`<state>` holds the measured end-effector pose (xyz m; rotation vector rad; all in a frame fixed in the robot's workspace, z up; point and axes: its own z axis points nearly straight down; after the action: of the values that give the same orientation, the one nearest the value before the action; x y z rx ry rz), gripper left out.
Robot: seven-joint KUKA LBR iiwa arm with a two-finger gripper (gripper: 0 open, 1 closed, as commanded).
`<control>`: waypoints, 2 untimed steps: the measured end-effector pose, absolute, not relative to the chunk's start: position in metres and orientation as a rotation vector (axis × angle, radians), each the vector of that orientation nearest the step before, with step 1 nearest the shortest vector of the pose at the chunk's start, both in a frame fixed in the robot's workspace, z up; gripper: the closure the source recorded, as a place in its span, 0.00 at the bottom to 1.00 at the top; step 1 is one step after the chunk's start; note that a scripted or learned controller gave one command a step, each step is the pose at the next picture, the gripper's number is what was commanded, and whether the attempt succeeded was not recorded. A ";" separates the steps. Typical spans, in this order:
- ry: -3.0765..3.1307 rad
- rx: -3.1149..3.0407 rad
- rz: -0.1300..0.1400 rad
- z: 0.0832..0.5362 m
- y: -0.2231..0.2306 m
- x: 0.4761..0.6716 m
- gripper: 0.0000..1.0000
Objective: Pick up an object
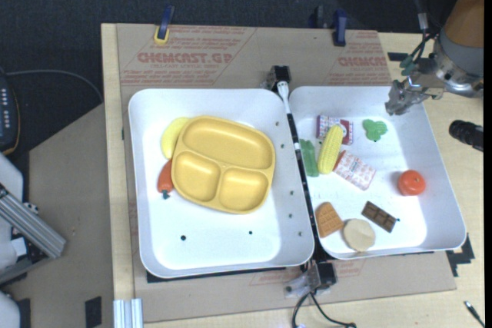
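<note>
The hand (400,100) hangs over the far right corner of the right bin (446,188), and I can't tell how its grip stands or whether it has anything. In that bin lie a corn cob (331,147) beside a green piece (309,157), two red-and-white packets (354,170), a green broccoli bit (375,129), an orange tomato (411,182), a brown bar (379,216), a cracker (328,218) and a round biscuit (358,234). The left bin (154,226) carries a yellow divided tray (223,164), with a red pepper (165,179) at its left edge

Two white bins (146,165); one yellow divided tray (223,164); about nine small toy foods (331,147)
</note>
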<state>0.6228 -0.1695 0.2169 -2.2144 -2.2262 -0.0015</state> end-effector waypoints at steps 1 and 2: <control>-2.227 -2.212 -0.002 0.210 -0.114 0.629 1.00; -2.227 -2.214 -0.003 0.218 -0.066 0.629 1.00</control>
<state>0.6291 -0.0661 0.2183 -2.2137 -2.2269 -0.0027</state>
